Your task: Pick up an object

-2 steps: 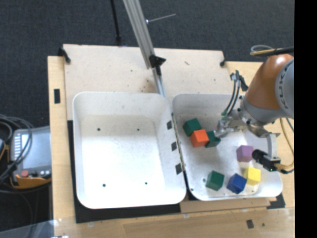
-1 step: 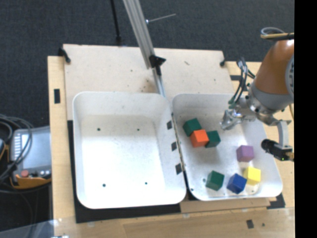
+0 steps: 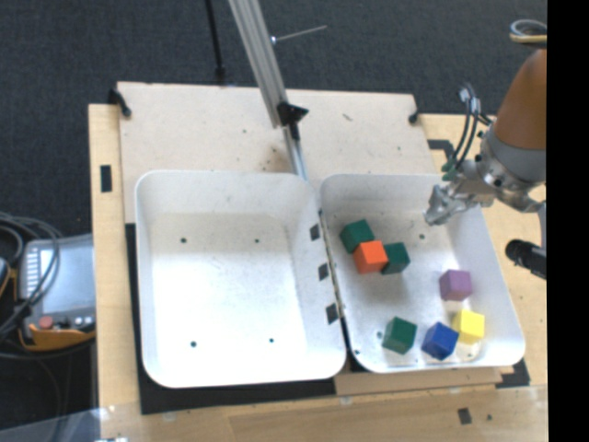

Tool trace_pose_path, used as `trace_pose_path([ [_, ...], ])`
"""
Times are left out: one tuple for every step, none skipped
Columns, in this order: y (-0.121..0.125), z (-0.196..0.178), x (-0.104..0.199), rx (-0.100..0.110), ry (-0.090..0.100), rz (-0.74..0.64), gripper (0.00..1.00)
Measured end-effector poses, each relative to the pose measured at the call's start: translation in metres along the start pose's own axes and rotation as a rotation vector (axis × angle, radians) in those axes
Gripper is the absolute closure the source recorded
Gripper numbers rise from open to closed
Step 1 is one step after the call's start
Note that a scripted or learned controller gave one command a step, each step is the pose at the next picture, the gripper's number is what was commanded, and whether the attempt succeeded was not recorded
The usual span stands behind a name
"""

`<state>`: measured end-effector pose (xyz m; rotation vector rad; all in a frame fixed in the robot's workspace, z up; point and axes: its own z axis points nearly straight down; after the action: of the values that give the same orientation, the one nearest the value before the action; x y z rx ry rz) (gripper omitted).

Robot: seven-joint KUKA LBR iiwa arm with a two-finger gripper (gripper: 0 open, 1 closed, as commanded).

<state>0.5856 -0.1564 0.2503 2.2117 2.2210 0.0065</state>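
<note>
The right bin (image 3: 479, 247) holds several small blocks. An orange block (image 3: 371, 256) lies between two green ones (image 3: 356, 236) (image 3: 396, 258) near the bin's left side. A purple block (image 3: 456, 284) sits to the right, and a yellow block (image 3: 470, 325), a blue block (image 3: 441, 340) and a third green block (image 3: 399, 334) lie along the front. My gripper (image 3: 442, 205) hangs over the bin's back right part, above and right of the orange block, with nothing seen in it.
The left bin (image 3: 156, 247) stands beside the right one. A slanted metal rail (image 3: 262, 63) rises behind the bins' shared edge. A box with cables (image 3: 51, 293) sits off the bench at the left.
</note>
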Motion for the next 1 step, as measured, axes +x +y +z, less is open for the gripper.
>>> trace_pose_path([
  [0.0205,0.0080,0.0543,0.006,0.002,-0.002,1.00],
])
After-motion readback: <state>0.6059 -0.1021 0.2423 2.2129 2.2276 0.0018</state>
